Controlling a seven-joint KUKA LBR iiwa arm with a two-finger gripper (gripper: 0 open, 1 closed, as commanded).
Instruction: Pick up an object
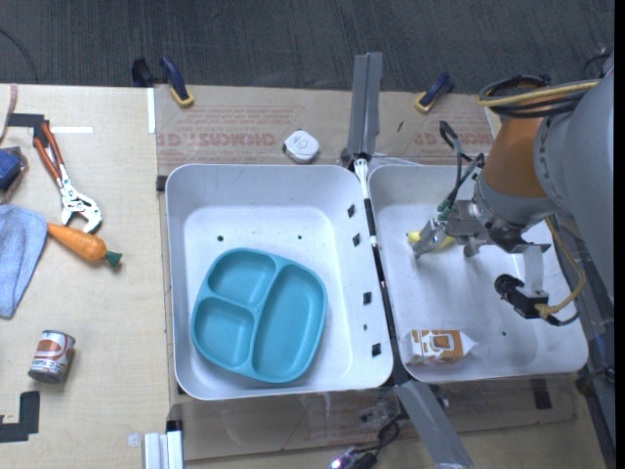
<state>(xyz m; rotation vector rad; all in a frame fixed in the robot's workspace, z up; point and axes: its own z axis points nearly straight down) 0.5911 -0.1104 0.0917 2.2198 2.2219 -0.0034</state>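
In right bin [547,355], yellow object [431,234] lying roughly crosswise, beside arm [518,164]

blue cloth [18,257] cut off left.

And here's the bench [107,350], pale wood on the left, brown cardboard under the two white bins. The left bin [186,291] and the right bin [391,291] sit side by side, touching at the middle. Out on the open wood: orange-handled pliers [61,179], a toy carrot [80,243] just below them, a blue cloth [18,254] at the edge, a small tin can [51,355] nearer the front. A white tape measure [302,146] rests behind the left bin.
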